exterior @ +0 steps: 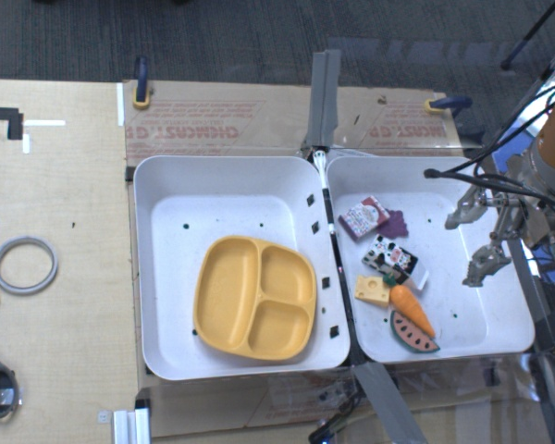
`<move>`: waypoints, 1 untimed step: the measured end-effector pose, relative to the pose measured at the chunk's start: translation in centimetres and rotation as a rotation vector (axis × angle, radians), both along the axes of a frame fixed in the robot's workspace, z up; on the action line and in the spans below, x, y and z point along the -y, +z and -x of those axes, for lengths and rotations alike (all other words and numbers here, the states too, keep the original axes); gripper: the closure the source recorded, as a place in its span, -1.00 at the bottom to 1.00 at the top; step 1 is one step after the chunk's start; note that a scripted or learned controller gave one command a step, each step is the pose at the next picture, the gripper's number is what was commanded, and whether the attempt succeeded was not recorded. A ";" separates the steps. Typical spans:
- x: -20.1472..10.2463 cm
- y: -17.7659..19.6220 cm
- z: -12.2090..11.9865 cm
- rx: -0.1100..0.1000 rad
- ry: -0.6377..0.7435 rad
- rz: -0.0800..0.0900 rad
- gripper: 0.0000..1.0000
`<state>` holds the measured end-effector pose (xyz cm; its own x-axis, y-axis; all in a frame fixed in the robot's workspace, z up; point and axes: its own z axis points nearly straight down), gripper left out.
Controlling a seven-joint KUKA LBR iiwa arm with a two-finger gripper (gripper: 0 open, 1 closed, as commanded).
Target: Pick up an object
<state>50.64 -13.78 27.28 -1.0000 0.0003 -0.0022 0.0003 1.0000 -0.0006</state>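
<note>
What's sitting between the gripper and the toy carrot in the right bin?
In the camera view, just bare white bin floor separates the gripper from the carrot; the other toys lie left of the carrot.

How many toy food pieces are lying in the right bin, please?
3, clustered near the bin's front left: a cheese wedge, a carrot beside it, and a watermelon slice nearest the front wall. Nothing suggests hidden ones.
</note>
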 end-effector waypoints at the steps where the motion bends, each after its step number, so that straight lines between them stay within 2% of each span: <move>1: -1.8 -13.3 -0.6 -0.001 0.185 0.000 -1.00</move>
<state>51.26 -12.01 13.99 -0.9829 -0.1841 -0.0014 -0.1841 0.9829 -0.0003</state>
